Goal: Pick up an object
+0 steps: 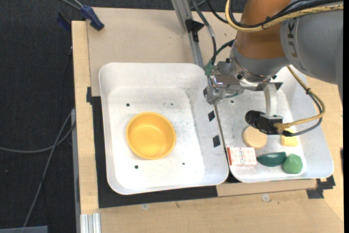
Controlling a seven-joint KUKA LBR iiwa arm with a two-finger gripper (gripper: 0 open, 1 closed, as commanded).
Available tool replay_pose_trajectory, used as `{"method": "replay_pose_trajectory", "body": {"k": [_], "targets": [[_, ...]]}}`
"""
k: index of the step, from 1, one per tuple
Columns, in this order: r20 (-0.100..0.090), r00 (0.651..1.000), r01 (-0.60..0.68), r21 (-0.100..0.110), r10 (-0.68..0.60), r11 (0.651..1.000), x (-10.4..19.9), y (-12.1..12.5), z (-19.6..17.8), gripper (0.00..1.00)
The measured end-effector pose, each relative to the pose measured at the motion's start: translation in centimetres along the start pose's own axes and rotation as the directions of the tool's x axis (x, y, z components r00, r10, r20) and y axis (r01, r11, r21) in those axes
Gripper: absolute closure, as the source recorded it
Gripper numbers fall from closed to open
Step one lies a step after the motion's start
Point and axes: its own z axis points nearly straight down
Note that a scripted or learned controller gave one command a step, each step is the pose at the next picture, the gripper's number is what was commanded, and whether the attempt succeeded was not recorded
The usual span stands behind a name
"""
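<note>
Gripper (pixel 217 91): over the wall between the bins (pixel 109 117); you cannot tell its grip.
Carton (pixel 241 156): flat, white, red print too small to read; nearer you than the gripper, long axis left-right.
Dark green piece (pixel 271 159): smooth, tapered, lying left-right, touching the carton.
Yellow bowl (pixel 151 135): round, glossy, left of the gripper.

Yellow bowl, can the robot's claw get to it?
Probably yes. The bowl sits alone in the left bin with nothing over it or beside it. The claw hangs close by, at that bin's right wall, so the way looks free.
</note>
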Motion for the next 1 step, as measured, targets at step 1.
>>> {"method": "replay_pose_trajectory", "body": {"k": [1], "targets": [[0.002, 1.0, 0.001, 0.002, -0.001, 1.0, 5.34, -2.09, -0.61, 1.0]]}}
